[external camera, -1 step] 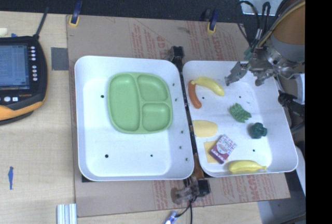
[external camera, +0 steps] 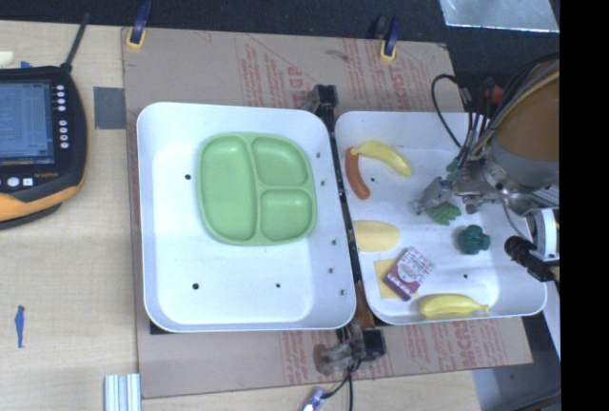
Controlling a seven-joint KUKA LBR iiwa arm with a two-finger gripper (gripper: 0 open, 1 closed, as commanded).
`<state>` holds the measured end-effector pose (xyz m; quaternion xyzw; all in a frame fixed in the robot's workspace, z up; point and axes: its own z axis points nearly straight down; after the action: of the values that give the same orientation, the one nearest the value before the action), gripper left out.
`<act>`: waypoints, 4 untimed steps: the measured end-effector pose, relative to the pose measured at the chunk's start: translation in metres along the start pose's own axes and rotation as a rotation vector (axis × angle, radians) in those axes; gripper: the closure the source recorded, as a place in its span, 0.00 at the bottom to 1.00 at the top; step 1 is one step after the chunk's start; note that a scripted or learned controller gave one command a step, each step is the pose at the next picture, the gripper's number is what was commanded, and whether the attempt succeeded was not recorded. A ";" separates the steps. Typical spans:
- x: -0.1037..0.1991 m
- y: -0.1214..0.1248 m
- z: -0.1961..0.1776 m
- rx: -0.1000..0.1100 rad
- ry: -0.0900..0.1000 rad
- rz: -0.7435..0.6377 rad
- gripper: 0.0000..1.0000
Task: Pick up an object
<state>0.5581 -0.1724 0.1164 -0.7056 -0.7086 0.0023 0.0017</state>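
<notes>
The right bin [external camera: 514, 304] holds a yellow banana [external camera: 384, 157], an orange-red sausage [external camera: 356, 173], a pale yellow lemon-like piece [external camera: 375, 234], a flat yellow slice [external camera: 384, 278], a small pink-and-white packet [external camera: 409, 270], a second banana [external camera: 453, 305], a dark green blob [external camera: 471, 239] and a green broccoli-like piece [external camera: 442, 211]. My gripper [external camera: 440, 198] reaches in from the right and is down on the broccoli-like piece, which sits right at its fingertips. The arm's grey and orange wrist [external camera: 528, 128] covers the bin's right side.
The left bin [external camera: 171, 295] bears a light green divided plate [external camera: 257, 187]. A teach pendant [external camera: 33, 138] lies at the far left on the bench. Clamps [external camera: 324, 98] sit between the bins at the back and front. Cables [external camera: 466, 119] hang by the wrist.
</notes>
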 end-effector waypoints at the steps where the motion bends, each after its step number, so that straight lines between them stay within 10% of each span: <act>1: -0.037 0.010 0.025 -0.003 -0.001 0.001 0.00; 2: -0.001 -0.001 0.025 0.000 0.001 -0.002 0.00; 3: -0.040 0.013 -0.026 -0.005 0.000 0.002 0.00; 4: -0.001 0.010 0.025 -0.001 0.001 -0.002 0.00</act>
<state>0.5677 -0.1729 0.0912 -0.7050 -0.7092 0.0018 0.0018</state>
